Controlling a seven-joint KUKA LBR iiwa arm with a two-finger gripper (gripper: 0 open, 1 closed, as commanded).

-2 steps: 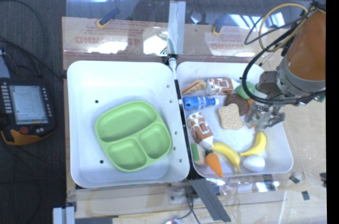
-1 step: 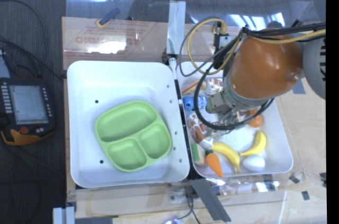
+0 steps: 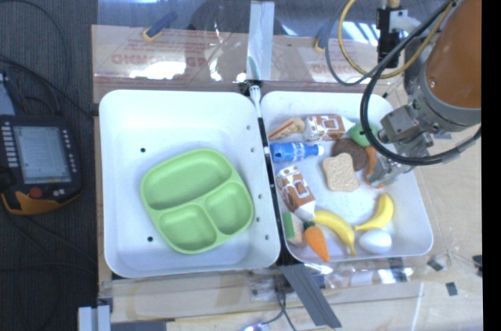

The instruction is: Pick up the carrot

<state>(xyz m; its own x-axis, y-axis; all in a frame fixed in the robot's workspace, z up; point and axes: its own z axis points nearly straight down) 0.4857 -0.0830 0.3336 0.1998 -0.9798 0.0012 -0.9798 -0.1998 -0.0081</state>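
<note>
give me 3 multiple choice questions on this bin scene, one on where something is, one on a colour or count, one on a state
1. Where does the carrot lie?
A. in the right bin, near its front edge
B. on the green tray
C. on the floor beside the bench

2. How many compartments does the green tray have?
A. two
B. three
C. five

3. What is in the green tray's compartments?
A. a banana
B. the carrot
C. nothing

Answers:
1. A, the carrot rests in the right bin by its front edge, left of the bananas.
2. B, the tray shows one long section and two smaller ones.
3. C, all three sections show bare green plastic, and the food lies in the other bin.
</note>
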